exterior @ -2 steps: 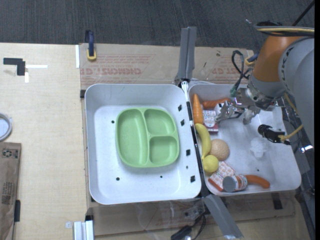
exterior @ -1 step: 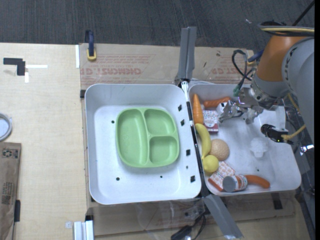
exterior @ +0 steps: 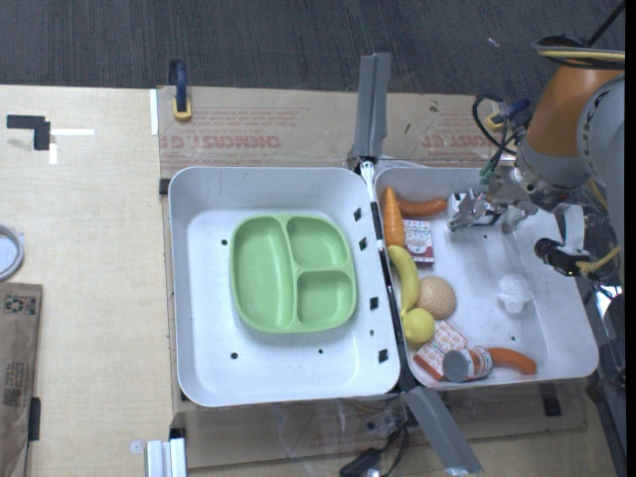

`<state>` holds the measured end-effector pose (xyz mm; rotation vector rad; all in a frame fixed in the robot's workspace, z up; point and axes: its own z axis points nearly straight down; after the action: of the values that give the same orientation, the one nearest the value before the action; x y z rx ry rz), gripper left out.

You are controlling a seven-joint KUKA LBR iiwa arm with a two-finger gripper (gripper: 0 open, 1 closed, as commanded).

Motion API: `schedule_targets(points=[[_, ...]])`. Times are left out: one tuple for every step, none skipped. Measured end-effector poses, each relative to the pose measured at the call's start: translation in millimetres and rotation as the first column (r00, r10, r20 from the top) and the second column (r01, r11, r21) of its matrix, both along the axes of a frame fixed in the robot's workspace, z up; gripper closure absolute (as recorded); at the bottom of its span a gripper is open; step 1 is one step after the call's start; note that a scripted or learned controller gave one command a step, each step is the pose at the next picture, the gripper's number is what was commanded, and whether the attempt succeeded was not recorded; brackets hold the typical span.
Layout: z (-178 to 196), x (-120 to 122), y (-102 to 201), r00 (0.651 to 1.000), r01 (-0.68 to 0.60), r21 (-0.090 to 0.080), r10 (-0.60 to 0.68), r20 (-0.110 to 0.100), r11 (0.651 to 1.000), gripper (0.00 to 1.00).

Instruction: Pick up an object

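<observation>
Two short metal jaws hang over the back of the right bin with nothing between them, though how wide they stand I cannot tell. The nearest things are an orange carrot and a small red carton, both light; the carton is stiff with flat sides, so I judge it the easier to take across its width. Close beside lie a banana, a round bun, a lemon, a can and another carrot, crowding the wall, while the green divided plate lies in the left bin.
</observation>
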<state>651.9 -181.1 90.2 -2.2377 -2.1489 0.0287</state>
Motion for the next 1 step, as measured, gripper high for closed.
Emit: schedule_targets(points=[[5.4,-0.6,0.4,1.000,-0.002,0.001,0.002,-0.007,1.000,1.00]])
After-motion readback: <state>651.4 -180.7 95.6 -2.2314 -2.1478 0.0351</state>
